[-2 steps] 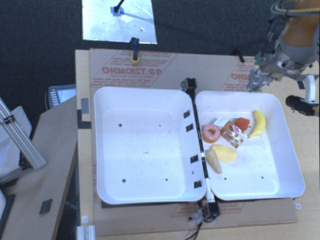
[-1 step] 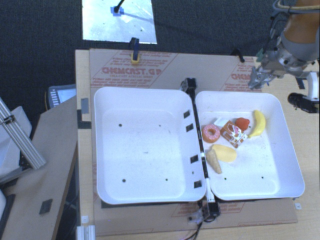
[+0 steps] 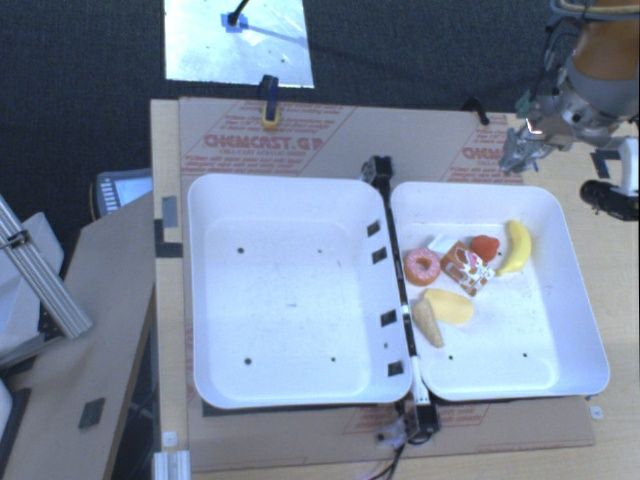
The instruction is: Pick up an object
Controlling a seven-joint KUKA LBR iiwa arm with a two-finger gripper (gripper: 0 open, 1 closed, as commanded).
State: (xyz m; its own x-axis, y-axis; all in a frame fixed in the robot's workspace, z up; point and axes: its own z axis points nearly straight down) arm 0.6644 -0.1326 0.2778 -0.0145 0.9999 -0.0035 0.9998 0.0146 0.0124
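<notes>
Two white bins are seen side by side on the counter (image 3: 300,133), which is lined with printed cardboard. The left bin (image 3: 290,288) fills the middle of the frame; the right bin (image 3: 520,363) lies at the centre right. All the objects are gathered in the upper left part of the right bin. A banana (image 3: 516,246) is set nearest the far right of the group, with a red fruit (image 3: 485,247) just beside it on the left. A red-and-white cake piece (image 3: 466,267) is placed below the red fruit, touching it or nearly so. A pink donut (image 3: 421,265) is found left of the cake piece, near the bin's left wall. Below these, a yellow piece (image 3: 449,306) and a tan piece (image 3: 428,322) are laid close together.

The gripper (image 3: 520,156) is held at the upper right of the frame, above the counter just beyond the right bin's far rim. Nothing is seen between its tips, and whether it is spread or pressed together cannot be told.
</notes>
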